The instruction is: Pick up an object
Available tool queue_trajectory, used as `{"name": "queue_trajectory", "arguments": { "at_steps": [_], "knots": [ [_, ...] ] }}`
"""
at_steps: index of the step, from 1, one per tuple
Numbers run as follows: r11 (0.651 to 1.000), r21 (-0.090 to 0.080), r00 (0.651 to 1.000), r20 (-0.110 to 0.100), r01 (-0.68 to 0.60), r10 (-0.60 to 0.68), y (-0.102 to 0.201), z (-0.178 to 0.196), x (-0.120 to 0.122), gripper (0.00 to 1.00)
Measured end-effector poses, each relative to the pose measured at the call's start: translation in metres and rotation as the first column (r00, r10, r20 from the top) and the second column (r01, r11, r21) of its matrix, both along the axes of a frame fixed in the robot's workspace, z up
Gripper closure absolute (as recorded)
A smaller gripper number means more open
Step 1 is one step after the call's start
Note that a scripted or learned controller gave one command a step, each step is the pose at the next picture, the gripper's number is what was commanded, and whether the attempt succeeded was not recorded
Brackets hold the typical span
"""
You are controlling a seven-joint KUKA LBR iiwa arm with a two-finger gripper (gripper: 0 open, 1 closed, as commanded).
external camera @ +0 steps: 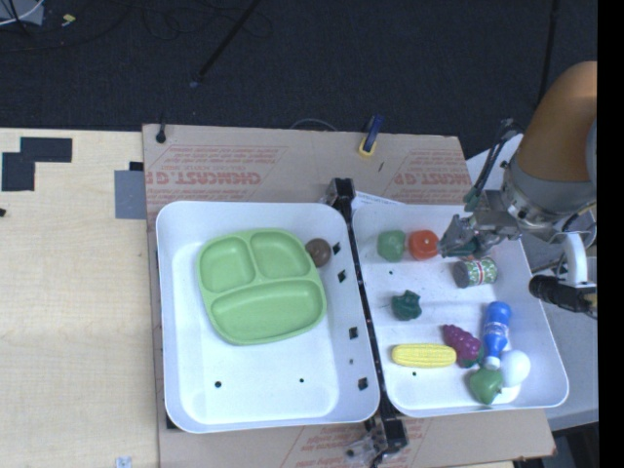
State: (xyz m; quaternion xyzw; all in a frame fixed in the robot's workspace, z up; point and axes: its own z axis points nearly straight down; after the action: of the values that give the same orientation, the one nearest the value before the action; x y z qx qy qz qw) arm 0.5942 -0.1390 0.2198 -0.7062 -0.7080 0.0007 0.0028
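**A:** Where does the arm stand?

**B:** The grey arm with its orange band (575, 96) reaches over the right white plastic bin (556, 383), and the dark two-finger gripper (466, 242) hangs near that bin's far edge. It sits just beside the small orange-red ball (423, 244) and above the squat grey patterned can lying on its side (476, 272). Whether the pincer is open or closed I cannot tell; the fingers blur into the dark wrist hardware, and nothing shows between them.

**A:** So which object is the target?

**B:** Probably the ball or the can, being closest. The rounded green fruit (391, 245) lies just beyond the ball toward the divider.

**A:** How should it go down?

**B:** I'd centre over one item only. The ball is smooth and round and could squirt out sideways, so the fingers should straddle its widest part. The can looks rigid; gripping across its short axis seems safest, or it may roll.

**A:** And the rest?

**B:** Nearer the front edge: a ridged yellow corn cob (424, 356), a knobbly purple grape cluster (461, 340), a blue-and-white bottle (495, 330), a dark green lumpy toy (407, 305). The left bin (185, 378) holds a glossy green divided plate (261, 286) and a brown ball (318, 252).
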Motion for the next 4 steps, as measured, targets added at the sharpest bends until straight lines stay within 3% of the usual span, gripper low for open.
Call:
{"name": "queue_trajectory", "arguments": {
  "at_steps": [2, 3, 4],
  "knots": [
    [1.0, -0.001, 1.0, 0.001, -0.001, 0.001, 0.111, 0.016, -0.031, 1.0],
    [1.0, -0.001, 1.0, 0.0, 0.0, 0.0, 0.147, 0.017, -0.047, 1.0],
    [1.0, -0.003, 1.0, 0.0, 0.004, -0.004, 0.143, 0.0, -0.04, 1.0]
  ]
}}
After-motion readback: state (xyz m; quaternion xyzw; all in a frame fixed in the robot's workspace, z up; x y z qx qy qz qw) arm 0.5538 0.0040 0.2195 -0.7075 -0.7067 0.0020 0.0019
